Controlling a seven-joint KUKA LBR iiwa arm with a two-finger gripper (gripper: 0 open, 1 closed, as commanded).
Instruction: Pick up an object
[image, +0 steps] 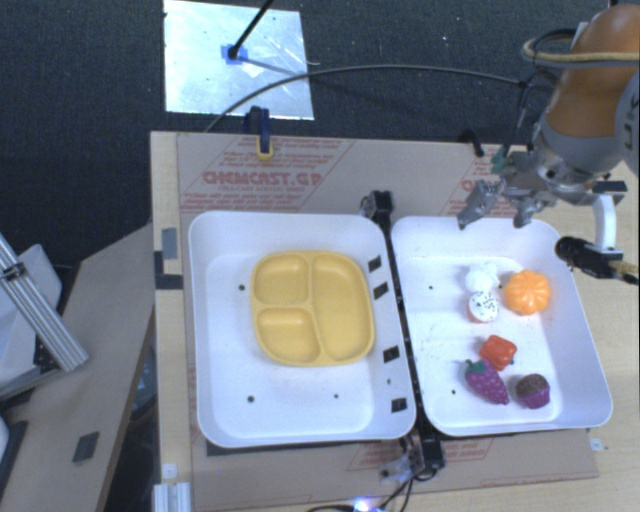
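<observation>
Glossy yellow plastic tray (312, 307); smooth white plastic bins (225, 400).

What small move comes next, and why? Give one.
Probably bring the gripper toward the camera and down over the pumpkin. It hangs open above the right bin's far rim, holding nothing, and the pumpkin lies nearest with room around it.

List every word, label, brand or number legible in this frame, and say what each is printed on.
"CHEMCAST GP" in red, on the brown protective sheet under the bins, behind the left bin; the last letters are soft.
A second red print of the same kind on that sheet behind the right bin, partly hidden by the gripper: too blurred to read.
Dark marks on the small white toy: too small to read.
</observation>
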